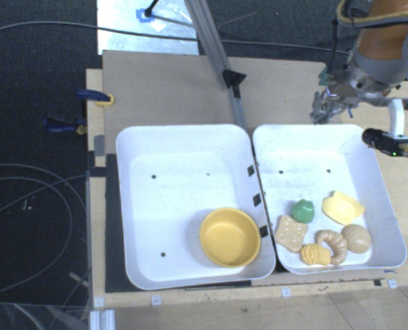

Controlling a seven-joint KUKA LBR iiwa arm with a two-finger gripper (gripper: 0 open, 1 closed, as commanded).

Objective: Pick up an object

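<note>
Two shallow white bins sit side by side on a tan surface. The left bin holds one yellow bowl near its front right corner. The right bin holds five toy foods along its front edge: one cracker, one green pepper, one yellow wedge, one croissant, and one corn cob, plus one tan round piece. The hand hangs just behind the right bin's back rim, holding nothing; whether it is spread cannot be told. Dark carpet with cables lies left of the bins.
</note>
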